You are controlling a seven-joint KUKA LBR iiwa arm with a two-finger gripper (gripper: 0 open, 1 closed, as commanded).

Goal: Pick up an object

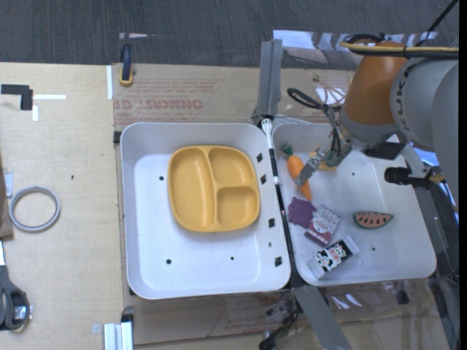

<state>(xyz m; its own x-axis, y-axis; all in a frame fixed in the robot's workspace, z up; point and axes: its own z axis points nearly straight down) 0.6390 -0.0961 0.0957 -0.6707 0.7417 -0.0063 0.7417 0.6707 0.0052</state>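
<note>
In the right white bin (379, 257) the toy orange carrot with a green top (295, 170) lies near the divider, at about nine o'clock of that bin. Crowding it at five o'clock are a purple crinkled piece (300, 211), a pink printed packet (323, 223) and a black-and-white cow-patterned block (333, 256); a watermelon slice toy (373, 219) sits well apart at four o'clock. The tool (310, 170) hangs just beside the carrot at three o'clock; whether it is clenched, I cannot tell. The left white bin (146, 254) carries a yellow divided plate (214, 188)
</note>
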